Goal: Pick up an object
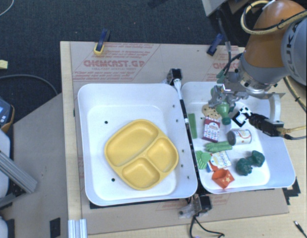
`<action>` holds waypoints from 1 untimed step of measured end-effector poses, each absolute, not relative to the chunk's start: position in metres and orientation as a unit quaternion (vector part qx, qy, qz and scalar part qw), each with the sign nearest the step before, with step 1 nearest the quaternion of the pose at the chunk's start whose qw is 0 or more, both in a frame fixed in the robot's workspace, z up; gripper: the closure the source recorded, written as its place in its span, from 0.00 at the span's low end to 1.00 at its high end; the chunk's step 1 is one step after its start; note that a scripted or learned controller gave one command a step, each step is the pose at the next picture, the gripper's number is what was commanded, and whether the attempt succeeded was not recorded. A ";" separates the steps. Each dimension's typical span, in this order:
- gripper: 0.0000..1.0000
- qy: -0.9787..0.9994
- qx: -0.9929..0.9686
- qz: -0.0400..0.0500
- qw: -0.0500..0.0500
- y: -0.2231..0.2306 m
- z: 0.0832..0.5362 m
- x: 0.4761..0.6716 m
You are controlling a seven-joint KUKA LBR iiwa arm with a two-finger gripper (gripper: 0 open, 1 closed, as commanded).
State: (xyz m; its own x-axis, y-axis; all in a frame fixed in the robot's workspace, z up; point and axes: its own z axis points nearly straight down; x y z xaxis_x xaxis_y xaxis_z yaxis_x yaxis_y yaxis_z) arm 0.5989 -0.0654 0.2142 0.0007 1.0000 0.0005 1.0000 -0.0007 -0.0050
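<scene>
Camera view, looking down at a slant. The gripper [222, 99] hung low over the far part of the right bin [282, 170]; whether it was open or closed, or had hold of anything, could not be told, since a green-and-tan item sat right at its tip among the clutter. Candidate objects lay in this bin: a small red-and-white carton [211, 130], a green bar [192, 125], a dark green broccoli toy [249, 163], a red packet [223, 178] and a white cylinder [241, 136]. A sound attempt would probably single out one piece standing apart from its neighbours, such as the broccoli toy, and descend straight onto it. The left bin [91, 133] held a yellow divided plate [141, 154]. Both bins rested on a board [69, 108] printed with red lettering; dark carpet [44, 14] with loose cables surrounded the bench.
</scene>
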 end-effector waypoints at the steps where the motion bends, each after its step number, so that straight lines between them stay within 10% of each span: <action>1: 1.00 -0.707 -0.707 0.000 0.000 -0.059 0.217 0.600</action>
